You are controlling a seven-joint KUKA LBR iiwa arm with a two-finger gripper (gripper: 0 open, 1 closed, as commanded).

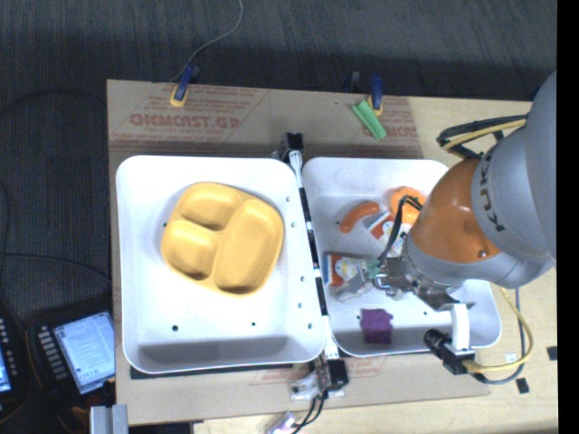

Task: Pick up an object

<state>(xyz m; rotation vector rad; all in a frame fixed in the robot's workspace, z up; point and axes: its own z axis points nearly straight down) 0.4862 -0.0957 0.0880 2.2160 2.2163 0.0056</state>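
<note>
With the pincer [369, 276] low in the right bin [470, 333], just above the purple block [376, 325], its state impossible to tell, you should next confirm a grasp before lifting

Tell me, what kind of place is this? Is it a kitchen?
Probably a robot lab, not a kitchen. A grey and orange robot arm reaches over two white bins clamped on a board, with cables trailing across carpet and a small screen nearby.

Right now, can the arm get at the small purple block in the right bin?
Probably yes: the small purple block lies uncovered on the right white bin's floor, just beside the tool, with nothing between them.
</note>
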